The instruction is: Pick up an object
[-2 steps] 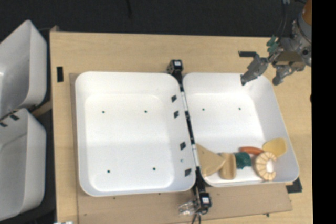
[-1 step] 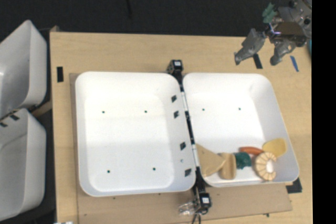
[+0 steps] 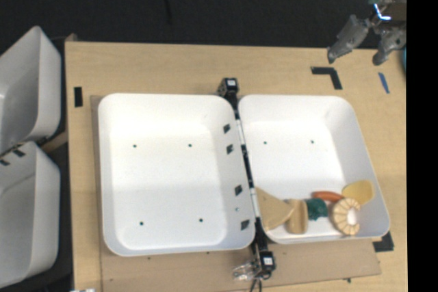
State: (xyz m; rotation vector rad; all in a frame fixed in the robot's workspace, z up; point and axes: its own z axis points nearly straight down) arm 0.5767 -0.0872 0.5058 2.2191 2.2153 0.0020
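- Two smooth, shallow white bins sit side by side; the right bin (image 3: 301, 147) holds the objects, bunched in its near corner.
- There: a tan wedge (image 3: 274, 212), a ridged round piece (image 3: 346, 215), a small teal lump (image 3: 316, 209).
- The gripper (image 3: 359, 44) hangs above the bench's far right corner, fingers spread, nothing between them.

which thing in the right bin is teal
The small teal piece, lying between the tan wedge and the round ridged piece; the others are tan, yellow or orange.
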